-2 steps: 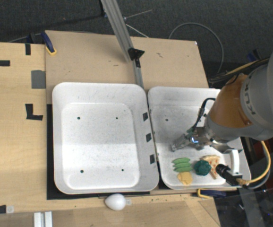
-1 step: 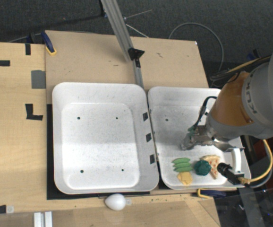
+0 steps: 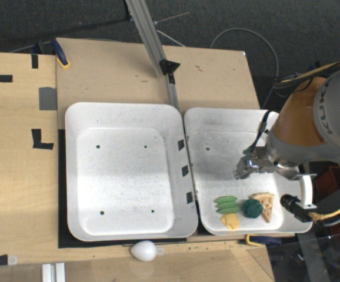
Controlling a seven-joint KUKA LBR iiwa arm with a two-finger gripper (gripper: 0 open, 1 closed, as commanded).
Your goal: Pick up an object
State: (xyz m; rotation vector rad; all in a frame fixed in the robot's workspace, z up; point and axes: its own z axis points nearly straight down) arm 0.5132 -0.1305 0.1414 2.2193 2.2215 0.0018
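Nearest the camera, on the bench edge just below the left bin's (image 3: 123, 113) lower rim, lies a white egg-shaped object (image 3: 143, 251), outside both bins. Right of the left bin and touching it along the shared edge sits the right bin (image 3: 217, 119). In that right bin's lower corner, well right of the left bin, a small cluster of toy foods rests together: a green pea pod (image 3: 226, 204), a yellow piece (image 3: 230, 220) just below it, a dark green broccoli-like lump (image 3: 252, 208) beside them, and a tan wedge like a pizza slice (image 3: 266, 205) on the far right of the cluster. Above this cluster, farther from the camera and still to the right of the left bin, the gripper (image 3: 245, 168) hangs over the right bin's bare floor, apart from the foods. Whether it is apart or together cannot be told from this view, and nothing is seen in it. The grey arm with its orange band (image 3: 302, 116) reaches in from beyond the right bin. Farthest off, past the left bin's upper rim, a slanted metal pole (image 3: 149, 31) crosses the wooden bench (image 3: 111, 69).
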